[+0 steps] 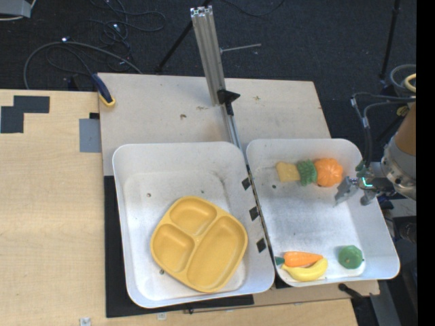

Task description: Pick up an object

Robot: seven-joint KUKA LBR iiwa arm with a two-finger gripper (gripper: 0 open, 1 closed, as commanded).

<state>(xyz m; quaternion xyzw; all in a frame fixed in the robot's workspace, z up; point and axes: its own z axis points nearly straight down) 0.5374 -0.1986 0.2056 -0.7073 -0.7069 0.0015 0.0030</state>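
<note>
The right bin (pixel 309 216) holds several toy foods. An orange fruit (pixel 329 172), a green vegetable (pixel 307 172) and a pale yellow piece (pixel 287 172) lie in a row along its far side. An orange carrot (pixel 301 258), a yellow banana (pixel 307 271) and a green round piece (pixel 351 256) sit at its near edge. My gripper (pixel 355 191) hangs over the bin's right rim, just right of and slightly below the orange fruit. Its fingers stand apart with nothing between them.
The left bin (pixel 136 168) holds a yellow divided plate (pixel 198 242). A tilted metal post (pixel 211 53) rises behind the bins. A blue and yellow tool (pixel 103 90) lies at the board's far left corner. Cables run over the dark floor behind.
</note>
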